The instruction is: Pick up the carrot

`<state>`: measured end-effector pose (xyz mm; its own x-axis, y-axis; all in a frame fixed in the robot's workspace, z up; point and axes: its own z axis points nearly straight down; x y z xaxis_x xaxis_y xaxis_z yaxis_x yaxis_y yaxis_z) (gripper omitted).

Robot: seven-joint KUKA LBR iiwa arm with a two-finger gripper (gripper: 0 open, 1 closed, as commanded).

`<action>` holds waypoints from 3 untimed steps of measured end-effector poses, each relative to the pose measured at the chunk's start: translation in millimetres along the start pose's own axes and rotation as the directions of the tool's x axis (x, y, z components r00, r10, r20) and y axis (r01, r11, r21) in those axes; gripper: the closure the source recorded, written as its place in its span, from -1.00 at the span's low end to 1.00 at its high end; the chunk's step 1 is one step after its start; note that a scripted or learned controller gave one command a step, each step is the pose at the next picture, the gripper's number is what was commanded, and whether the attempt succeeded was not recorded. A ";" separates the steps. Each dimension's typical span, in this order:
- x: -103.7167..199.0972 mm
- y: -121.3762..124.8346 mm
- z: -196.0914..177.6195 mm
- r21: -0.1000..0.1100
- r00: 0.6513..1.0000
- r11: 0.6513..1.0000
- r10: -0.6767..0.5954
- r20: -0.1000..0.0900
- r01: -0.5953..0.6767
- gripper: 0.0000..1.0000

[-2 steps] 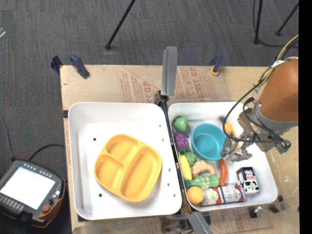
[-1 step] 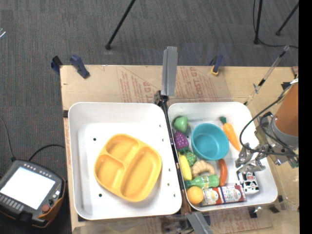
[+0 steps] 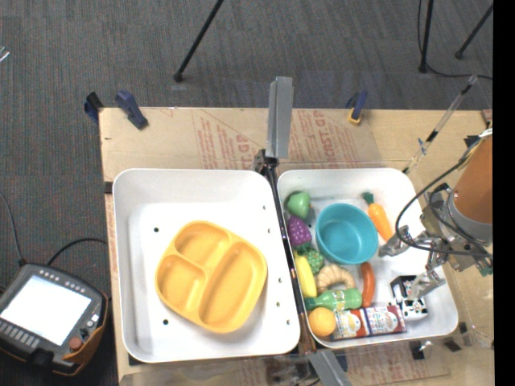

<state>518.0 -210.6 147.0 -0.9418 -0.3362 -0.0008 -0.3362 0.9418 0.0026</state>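
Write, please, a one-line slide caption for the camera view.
End effector over the right bin, close to the carrot beside the blue bowl; yellow plate in the left bin.

The counter (image 3: 201, 139) was covered with brown cardboard bearing red print. Two shallow white bins sat directly on it, close side by side: the left bin (image 3: 129, 215) and the right bin (image 3: 422, 195). A blue clamp (image 3: 129, 108) sat at its far left edge.

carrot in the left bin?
No, the carrot lies in the right bin, beside the teal bowl.
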 end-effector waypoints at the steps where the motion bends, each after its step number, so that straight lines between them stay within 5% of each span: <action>1: -77.1 -25.7 57.6 -0.004 1.000 1.000 0.003 -0.002 -0.003 -1.00; 2: -86.6 -28.8 58.1 0.003 0.988 0.988 -0.155 0.004 0.155 -1.00; 3: -90.1 -30.7 58.1 0.004 0.915 0.915 -0.403 0.004 0.403 -1.00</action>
<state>613.2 -209.1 88.9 -0.7261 -0.6875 -0.0057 -0.6875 0.7261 -0.0019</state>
